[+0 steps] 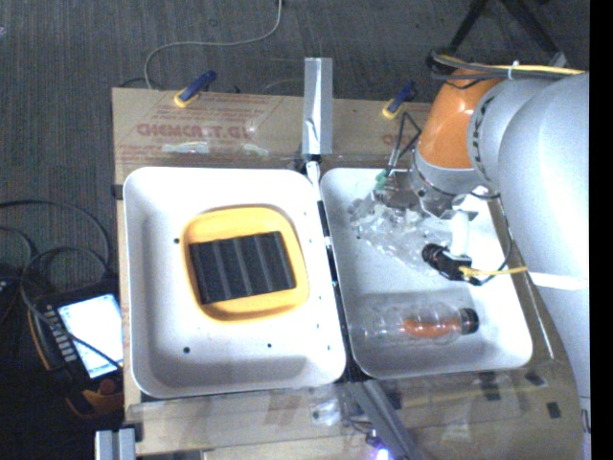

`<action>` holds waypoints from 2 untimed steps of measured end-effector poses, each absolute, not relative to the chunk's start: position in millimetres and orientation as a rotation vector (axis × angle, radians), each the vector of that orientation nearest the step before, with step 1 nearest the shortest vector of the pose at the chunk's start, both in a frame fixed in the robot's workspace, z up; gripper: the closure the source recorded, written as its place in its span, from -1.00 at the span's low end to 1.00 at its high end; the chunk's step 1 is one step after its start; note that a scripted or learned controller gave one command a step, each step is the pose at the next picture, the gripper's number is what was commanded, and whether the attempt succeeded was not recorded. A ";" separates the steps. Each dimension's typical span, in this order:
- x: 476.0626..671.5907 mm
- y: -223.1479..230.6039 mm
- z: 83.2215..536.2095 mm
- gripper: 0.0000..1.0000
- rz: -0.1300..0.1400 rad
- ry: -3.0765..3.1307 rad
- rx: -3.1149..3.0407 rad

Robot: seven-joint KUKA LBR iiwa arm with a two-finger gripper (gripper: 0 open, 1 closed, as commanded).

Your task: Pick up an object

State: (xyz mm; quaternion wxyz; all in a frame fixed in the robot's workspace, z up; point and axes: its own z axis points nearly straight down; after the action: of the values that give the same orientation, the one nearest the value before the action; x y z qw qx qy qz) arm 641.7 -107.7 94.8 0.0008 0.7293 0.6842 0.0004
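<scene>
Dark grey carpet surrounds a brown cardboard-covered tabletop (206,127) that carries two shallow white bins side by side. On the left half of the frame, the left white bin (153,353) holds a yellow rounded-rectangle tray with a black ribbed insert (245,263), lying flat near the bin's middle. The right white bin (498,348) sits touching it along the centre seam.

Along the lower part of the right bin lies a clear plastic bottle with an orange patch inside and a dark cap (421,324), on its side, cap pointing right. Higher in that bin, toward its upper left corner, sits a crumpled piece of clear plastic (378,226).

From the right edge of the frame reaches the grey arm with its orange band (450,132). Its gripper (400,195) is low over the upper part of the right bin, right at the crumpled clear plastic; whether the gripper is open, closed or holding anything cannot be told. A small black cylinder with a yellow cable (442,259) hangs just below the wrist.

Two blue-and-yellow clamps (194,87) sit at the cardboard's upper edge. A lit tablet-like screen (91,332) lies on the floor at lower left.
</scene>
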 end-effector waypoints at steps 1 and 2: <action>635.4 -164.3 123.9 -1.00 -0.005 2.225 2.216; 614.4 -141.7 94.5 -1.00 0.011 2.326 2.081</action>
State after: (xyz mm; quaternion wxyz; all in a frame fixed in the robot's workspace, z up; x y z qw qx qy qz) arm 614.4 -141.7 94.5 0.0101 0.6668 0.7452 0.0036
